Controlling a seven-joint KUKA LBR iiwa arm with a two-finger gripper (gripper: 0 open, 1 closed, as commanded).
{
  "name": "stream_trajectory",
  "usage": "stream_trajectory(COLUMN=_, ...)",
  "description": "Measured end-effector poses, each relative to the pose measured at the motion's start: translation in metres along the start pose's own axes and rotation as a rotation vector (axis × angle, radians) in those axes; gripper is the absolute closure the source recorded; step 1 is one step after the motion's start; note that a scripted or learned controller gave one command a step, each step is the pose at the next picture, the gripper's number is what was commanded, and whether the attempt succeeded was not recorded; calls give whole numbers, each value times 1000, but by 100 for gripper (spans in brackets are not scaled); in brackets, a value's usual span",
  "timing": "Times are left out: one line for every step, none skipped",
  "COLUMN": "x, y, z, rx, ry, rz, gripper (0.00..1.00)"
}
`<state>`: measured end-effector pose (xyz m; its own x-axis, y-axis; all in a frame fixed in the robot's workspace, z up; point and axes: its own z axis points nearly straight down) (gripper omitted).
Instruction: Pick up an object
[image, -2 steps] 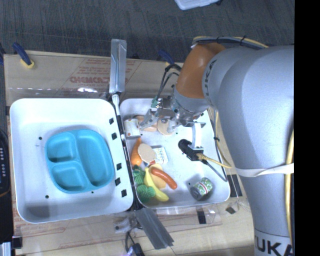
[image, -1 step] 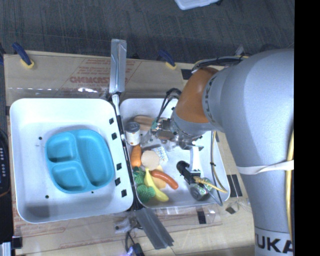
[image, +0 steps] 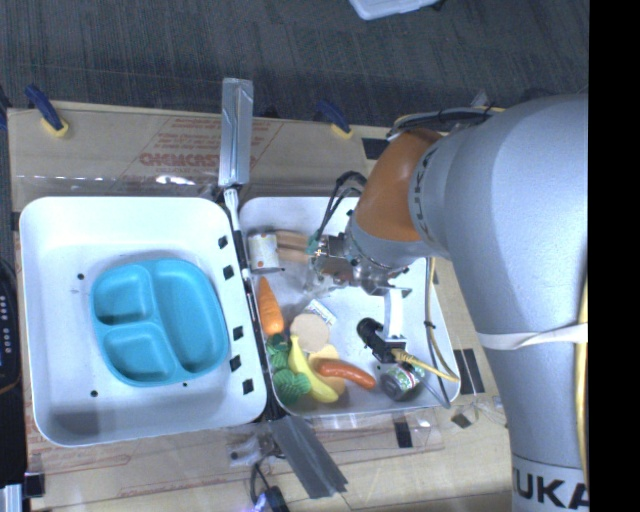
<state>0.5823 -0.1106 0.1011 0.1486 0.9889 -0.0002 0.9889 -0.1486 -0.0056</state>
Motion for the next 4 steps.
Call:
stream_trajectory(x=0, y=0, z=0, rx=0, ry=0, rz=0, gripper=0)
stream_trajectory(x=0, y=-55, z=10, rx=-4, ry=-1, rz=63, gripper=0)
stream_trajectory(x=-5, y=-36, z=10, rx=-3, ry=0, rz=61, gripper=0)
stream_trajectory(x=46, y=-33, z=-93, rx=-9, ry=1, rz=-125, gripper=0)
